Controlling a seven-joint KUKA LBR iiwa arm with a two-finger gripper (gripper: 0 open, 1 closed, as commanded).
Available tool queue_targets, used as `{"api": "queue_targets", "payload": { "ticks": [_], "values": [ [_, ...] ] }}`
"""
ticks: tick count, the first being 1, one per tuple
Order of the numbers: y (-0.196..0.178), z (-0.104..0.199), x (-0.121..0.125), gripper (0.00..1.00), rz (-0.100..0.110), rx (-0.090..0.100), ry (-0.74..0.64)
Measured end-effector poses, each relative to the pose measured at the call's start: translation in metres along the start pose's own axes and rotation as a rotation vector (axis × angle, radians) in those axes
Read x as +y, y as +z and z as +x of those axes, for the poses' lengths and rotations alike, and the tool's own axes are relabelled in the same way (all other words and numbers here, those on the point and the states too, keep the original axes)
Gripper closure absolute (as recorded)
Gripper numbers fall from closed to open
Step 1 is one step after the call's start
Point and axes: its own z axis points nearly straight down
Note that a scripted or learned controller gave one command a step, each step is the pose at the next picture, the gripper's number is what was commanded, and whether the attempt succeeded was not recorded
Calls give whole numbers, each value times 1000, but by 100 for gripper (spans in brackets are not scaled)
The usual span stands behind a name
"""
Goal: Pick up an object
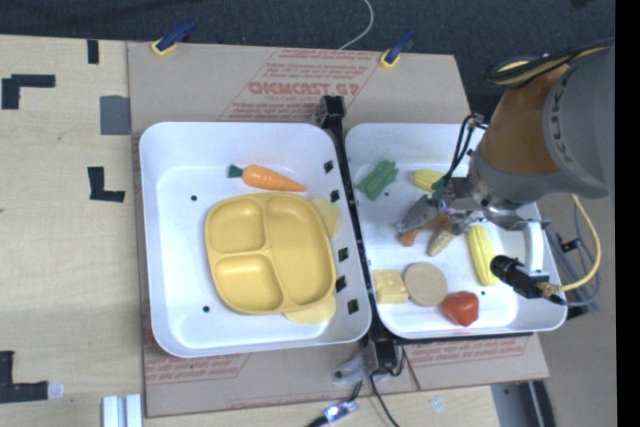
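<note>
Arm (545, 130) reaching in from the right, grey with orange band, hanging over the right bin (395, 315). Left bin (160, 215) lying alongside, touching along the central divider.

Yellow divided plate (268, 250) sitting in the left bin, taking up most of its floor; carrot (268, 178) lying just behind it, apart from the plate rim.

Gripper (432, 215) lowered into the middle of the right bin, fingers (418, 212) angled toward the bin's left side and standing narrowly apart. Tips pressing down among small items: an orange-brown piece (407, 237) and a tan piece (441, 239) lying right at the fingertips (touching or merely under them, not clear). Nothing visibly clamped between the fingers.

Around the gripper: corn cob (481, 253) just to its right, round tan disc (426, 283) in front, pale yellow block (390, 287) touching the disc, red tomato-like item (461, 308) near the front wall, green piece (378, 179) behind left, small yellow piece (427, 179) behind.
</note>
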Motion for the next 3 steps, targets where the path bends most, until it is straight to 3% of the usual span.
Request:
{"api": "queue_targets", "payload": {
  "ticks": [1, 2, 3],
  "values": [
    [25, -1, 5, 0, -21, -6, 0],
    [12, -1, 8, 100, -29, -8, -2],
    [-44, 9, 7, 100, -9, -1, -1]
  ]
}}
